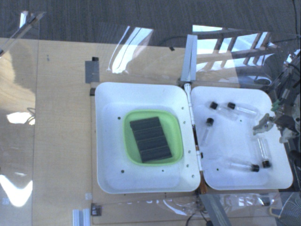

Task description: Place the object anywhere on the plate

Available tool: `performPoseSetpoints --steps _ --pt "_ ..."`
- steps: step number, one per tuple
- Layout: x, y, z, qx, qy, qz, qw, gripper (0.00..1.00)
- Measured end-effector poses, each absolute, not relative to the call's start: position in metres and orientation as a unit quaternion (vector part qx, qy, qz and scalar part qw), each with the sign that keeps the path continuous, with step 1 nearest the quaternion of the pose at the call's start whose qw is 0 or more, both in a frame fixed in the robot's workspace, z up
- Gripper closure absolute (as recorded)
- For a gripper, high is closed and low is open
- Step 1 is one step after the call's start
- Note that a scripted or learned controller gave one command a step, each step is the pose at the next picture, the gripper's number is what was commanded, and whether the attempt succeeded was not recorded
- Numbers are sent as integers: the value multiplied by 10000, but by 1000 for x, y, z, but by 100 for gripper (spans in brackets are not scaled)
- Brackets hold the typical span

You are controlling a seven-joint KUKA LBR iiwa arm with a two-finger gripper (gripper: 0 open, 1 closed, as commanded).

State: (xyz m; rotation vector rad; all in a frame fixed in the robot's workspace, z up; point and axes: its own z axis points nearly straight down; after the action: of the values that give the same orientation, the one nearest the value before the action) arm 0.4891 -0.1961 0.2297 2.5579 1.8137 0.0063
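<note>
A dark ridged block (150, 139) lay on the green plate (176, 126); the gripper (264, 125) hovered over the right bin (235, 180), its state unclear.

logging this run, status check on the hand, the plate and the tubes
Hand at right bin's right edge, over the tubes. Dark ridged block sits on green plate, left bin. Five capped tubes loose in right bin. Plate path unobstructed.

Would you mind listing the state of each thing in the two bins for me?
Green plate: in the left bin, flat, bearing the block.
Dark ribbed block: lying flat on the plate.
Clear tubes with black caps: five, capped, lying loose in the right bin.
Gripper: over the right bin's right edge.
</note>
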Motion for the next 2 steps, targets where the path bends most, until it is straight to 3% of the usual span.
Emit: performPoseSetpoints --steps 1,2 --pt "488 -198 223 8117 5841 14 18 0" --pt "489 -168 213 8150 5794 18 18 0"
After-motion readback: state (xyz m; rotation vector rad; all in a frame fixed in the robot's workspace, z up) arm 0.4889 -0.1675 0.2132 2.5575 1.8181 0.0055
